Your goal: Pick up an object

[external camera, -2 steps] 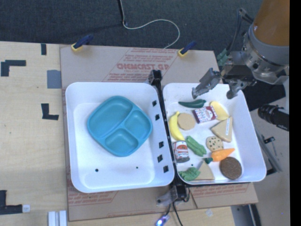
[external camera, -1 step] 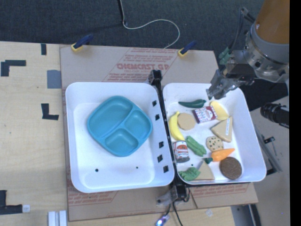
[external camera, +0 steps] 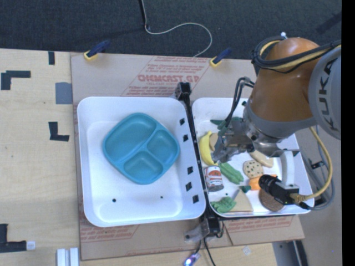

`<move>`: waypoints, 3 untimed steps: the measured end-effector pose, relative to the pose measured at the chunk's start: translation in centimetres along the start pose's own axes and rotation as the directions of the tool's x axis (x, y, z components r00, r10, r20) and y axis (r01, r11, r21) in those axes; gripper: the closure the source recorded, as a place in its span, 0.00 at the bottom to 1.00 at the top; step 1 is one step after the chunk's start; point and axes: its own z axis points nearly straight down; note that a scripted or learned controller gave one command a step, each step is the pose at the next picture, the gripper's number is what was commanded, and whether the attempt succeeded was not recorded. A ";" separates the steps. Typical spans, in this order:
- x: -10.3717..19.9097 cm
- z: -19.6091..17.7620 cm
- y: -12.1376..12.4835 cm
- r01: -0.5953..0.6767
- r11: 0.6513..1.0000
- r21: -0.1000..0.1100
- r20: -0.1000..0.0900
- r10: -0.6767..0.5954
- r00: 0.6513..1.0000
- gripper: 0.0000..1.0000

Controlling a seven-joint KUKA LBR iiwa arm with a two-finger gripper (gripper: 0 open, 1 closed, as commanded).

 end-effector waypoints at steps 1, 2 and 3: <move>-0.6 4.3 4.7 0.000 1.000 -0.015 0.000 0.000 1.000 1.00; 0.6 -9.9 1.1 0.004 0.999 -0.034 -0.003 -0.004 1.000 1.00; 4.5 -1.2 0.1 0.004 1.000 -0.010 0.000 -0.004 1.000 1.00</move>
